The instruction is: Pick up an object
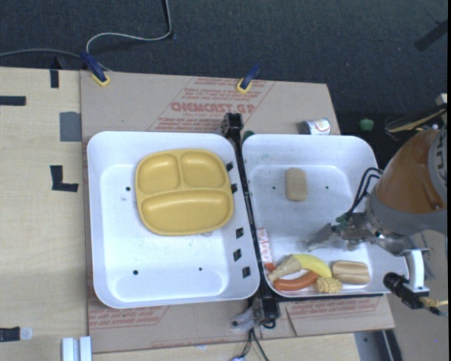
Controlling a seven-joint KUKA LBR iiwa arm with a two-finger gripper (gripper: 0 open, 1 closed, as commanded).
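My gripper (317, 240) hangs low in the right bin (338, 147), pointing left, with nothing visibly in it. Just below it, along the bin's front wall, lie a yellow banana (313, 263), a red sausage (292, 281), a hot dog bun (351, 272) and a small yellow piece (328, 285). A tan bread roll (295, 184) lies alone toward the back of the bin, up and left of the gripper. The arm's orange band (410, 179) is over the bin's right rim.
The left bin (105, 224) holds a yellow divided plate (185, 190). A black divider (240, 201) runs between the bins. A small can (316, 127) sits behind the right bin on the cardboard. Cables trail by the arm at right.
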